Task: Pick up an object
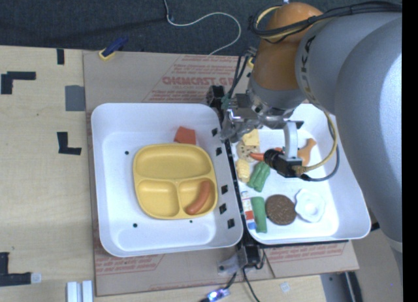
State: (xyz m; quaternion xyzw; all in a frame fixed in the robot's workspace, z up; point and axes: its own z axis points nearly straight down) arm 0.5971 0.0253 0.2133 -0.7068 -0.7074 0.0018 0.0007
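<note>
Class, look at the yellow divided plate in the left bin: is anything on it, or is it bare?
Not bare: the yellow plate holds a sausage in its lower-right compartment.

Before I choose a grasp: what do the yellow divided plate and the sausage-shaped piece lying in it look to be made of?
The yellow divided plate looks like moulded plastic, smooth and slightly glossy: uniform colour, rounded compartment ridges. The orange-brown sausage-shaped piece in its lower right compartment is probably toy-food plastic or rubber, judging by its even colour and soft sheen; hard or squashy, I can't tell.
</note>
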